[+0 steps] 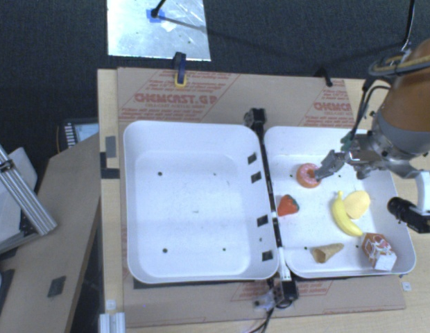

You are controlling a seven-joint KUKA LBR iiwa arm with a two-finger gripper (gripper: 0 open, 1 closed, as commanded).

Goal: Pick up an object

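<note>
Your pink donut [308, 175] lies in the right bin [284, 144], and the gripper [327, 169] sits right at its far-right edge, the dark fingers [331, 164] angled down onto it. You cannot tell from here whether they are apart or together, nor whether they grip the donut or merely touch it. Below and to the left of the fingers lies a red strawberry [288, 205]; below them, a banana [344, 217] touching a lemon [357, 203]. Further down sit a cone [327, 252] and a small carton [378, 250]. The left bin [132, 207] lies well apart.
</note>
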